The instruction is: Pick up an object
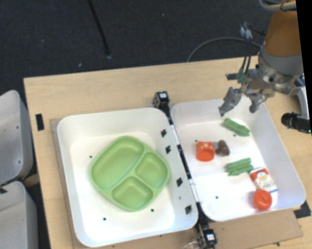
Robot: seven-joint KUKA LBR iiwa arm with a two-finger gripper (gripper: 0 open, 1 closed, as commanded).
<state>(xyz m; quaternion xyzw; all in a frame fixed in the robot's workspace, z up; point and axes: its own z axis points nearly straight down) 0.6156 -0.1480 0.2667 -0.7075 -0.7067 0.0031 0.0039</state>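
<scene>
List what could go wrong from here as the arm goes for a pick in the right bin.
1. The gripper, fingers spread, hangs over the bin's far corner; the nearest green piece lies close to the bin wall, so a finger may hit the wall.
2. The red cup and brown piece sit almost touching; closing there could catch both or knock one away.
3. The carton and red ball also crowd together near the rim.

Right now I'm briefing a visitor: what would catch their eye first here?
The big green divided plate lying alone in the left bin. Then the small bright toys scattered in the right bin, among them a red cup, with the gripper open above the far edge.
</scene>
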